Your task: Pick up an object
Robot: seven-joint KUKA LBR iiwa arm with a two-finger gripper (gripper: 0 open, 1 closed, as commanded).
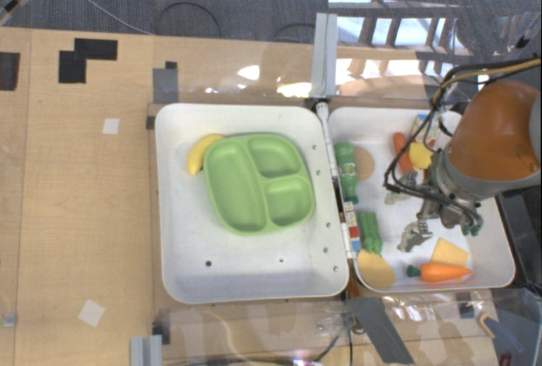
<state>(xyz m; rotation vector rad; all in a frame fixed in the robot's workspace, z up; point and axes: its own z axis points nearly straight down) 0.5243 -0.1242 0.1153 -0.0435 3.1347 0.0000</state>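
place: robotics lab | evidence: plywood bench [76,212], paired white bins [182,271], cabling [110,13]

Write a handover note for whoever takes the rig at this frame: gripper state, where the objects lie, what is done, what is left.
Gripper: low in the right bin, fingers' state unclear, nothing seen held.
Right bin: cheese wedge and carrot just right of the gripper; green items along the left wall.
Left bin: green divided plate, banana at its upper-left edge.
Done: arm lowered into the bin.
Left: grasp and lift an object.
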